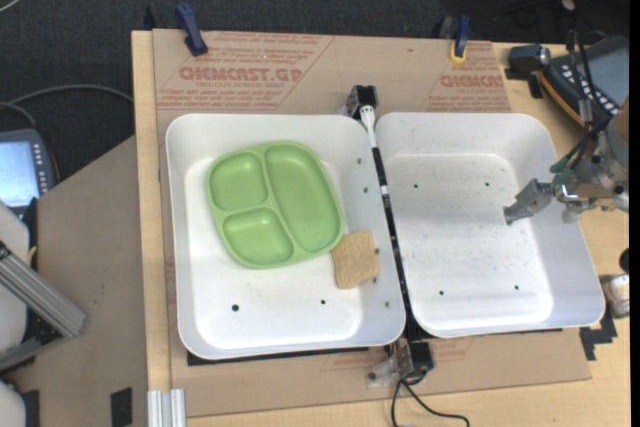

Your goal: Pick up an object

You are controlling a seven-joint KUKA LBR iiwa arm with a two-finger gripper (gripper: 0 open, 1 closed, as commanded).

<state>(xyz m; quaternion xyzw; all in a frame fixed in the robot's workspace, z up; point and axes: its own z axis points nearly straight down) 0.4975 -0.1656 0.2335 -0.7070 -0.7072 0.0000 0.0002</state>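
Camera view from above has my two-finger gripper (522,205) reaching in from the right, low over the right-hand shallow white plastic bin (470,310). Its grey tip sits near that bin's right wall, over bare floor. At this slant and size I cannot tell whether it is apart or together, and I see nothing carried at the tip.

Everything worth picking lies in the other container. The left-hand shallow white plastic bin (200,305) holds a light-green plastic plate with three compartments (273,204), lying flat across the bin's upper middle. Just below the plate's lower right corner rests a small tan square piece, sponge-like or bread-like (355,259); it appears to touch the plate's rim, close to the bin's right wall. The plate's compartments have nothing in them that I can see.

Both bins sit side by side on a brown cardboard-faced board (250,65), held down by a blue clamp (190,28) and a yellow-and-blue clamp (460,39) at the far edge, presumably so nothing shifts under my pushes.

My judgement: I am parked over the wrong bin for a grasp, so the next move calls for travelling left across the black divider strip (382,195). The tan piece looks the easier catch; the wide, flat plate offers only its rim.
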